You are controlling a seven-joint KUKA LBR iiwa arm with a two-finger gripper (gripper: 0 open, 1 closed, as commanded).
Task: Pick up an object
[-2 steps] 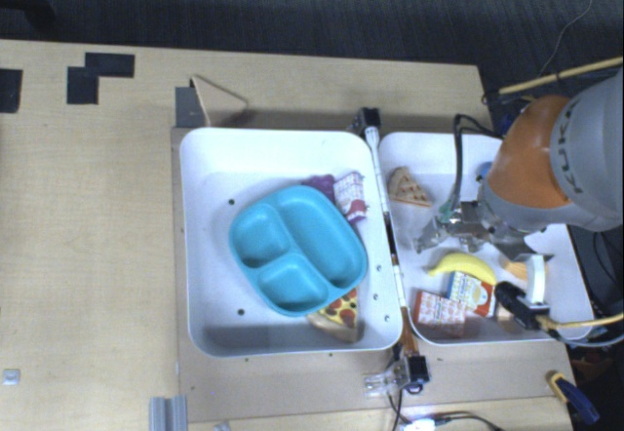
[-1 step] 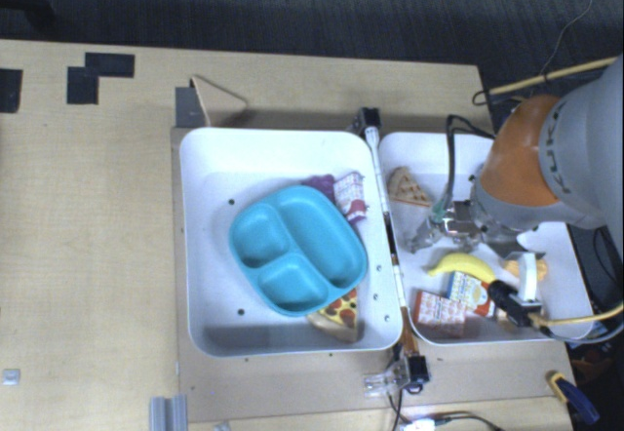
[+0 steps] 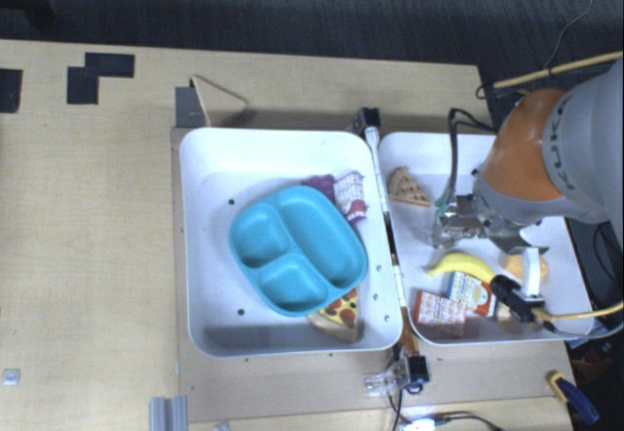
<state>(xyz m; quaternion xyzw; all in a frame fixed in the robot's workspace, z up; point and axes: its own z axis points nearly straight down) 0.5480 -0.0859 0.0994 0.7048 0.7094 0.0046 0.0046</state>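
Observation:
In the right bin (image 3: 419,151) lie a yellow banana (image 3: 462,266), a red and white carton (image 3: 448,308), a tan pizza-like wedge (image 3: 409,187) and a small white and orange item (image 3: 532,270). My gripper (image 3: 456,230) hangs low over the middle of this bin, just above the banana's upper end; whether it touches the banana I cannot tell. The grey arm with its orange band (image 3: 525,154) covers the bin's right part. Nothing is visibly held.
The left bin (image 3: 205,224) holds a blue divided plate (image 3: 297,249), a purple and white packet (image 3: 346,193) behind it and a pizza slice (image 3: 338,312) half under its near edge. A black cable (image 3: 453,151) runs down to the gripper. A divider rail (image 3: 382,215) separates the bins.

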